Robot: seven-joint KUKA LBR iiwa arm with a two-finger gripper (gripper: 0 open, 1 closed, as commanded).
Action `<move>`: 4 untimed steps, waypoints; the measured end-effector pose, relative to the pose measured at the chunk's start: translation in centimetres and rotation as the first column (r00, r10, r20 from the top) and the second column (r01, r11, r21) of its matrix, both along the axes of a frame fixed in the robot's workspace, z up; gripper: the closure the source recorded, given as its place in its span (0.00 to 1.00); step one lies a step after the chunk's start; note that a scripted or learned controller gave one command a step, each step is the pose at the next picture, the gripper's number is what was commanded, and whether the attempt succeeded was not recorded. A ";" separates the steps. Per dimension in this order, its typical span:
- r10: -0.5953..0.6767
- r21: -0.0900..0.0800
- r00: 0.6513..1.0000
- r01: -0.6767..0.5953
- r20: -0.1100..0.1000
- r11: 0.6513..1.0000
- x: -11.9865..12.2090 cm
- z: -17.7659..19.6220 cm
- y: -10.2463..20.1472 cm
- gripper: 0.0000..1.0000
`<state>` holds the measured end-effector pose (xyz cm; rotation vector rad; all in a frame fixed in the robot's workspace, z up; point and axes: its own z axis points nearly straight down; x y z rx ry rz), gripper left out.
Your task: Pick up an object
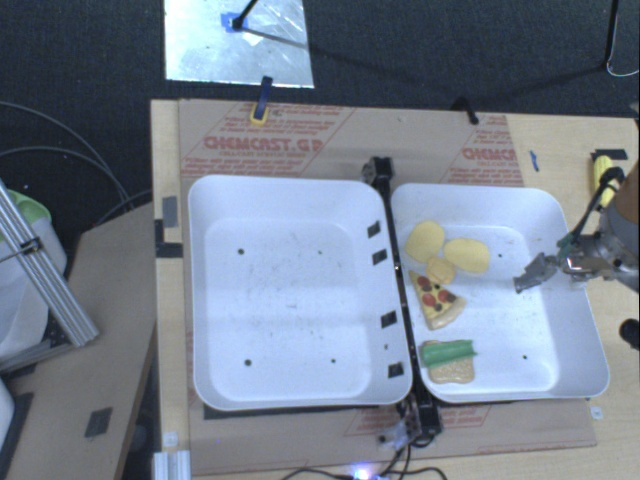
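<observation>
Glossy plastic toy pizza slice (440,303) and flat yellow chips (447,251) in right bin (570,368); pincer (530,276) state unclear, nothing visibly held.

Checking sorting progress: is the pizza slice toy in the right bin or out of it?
In: the pizza slice lies flat on the right bin's floor near its left wall.

arm: reaching from right | tool (528,279): tilted down-left
</observation>
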<state>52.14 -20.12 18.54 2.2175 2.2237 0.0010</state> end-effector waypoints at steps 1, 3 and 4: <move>0.009 0.003 1.000 -0.009 0.001 1.000 5.6 -10.5 7.9 0.00; -0.004 0.000 1.000 0.004 -0.005 1.000 -2.5 -6.8 11.2 0.00; 0.004 -0.004 1.000 -0.004 0.012 1.000 8.6 -5.1 8.8 0.00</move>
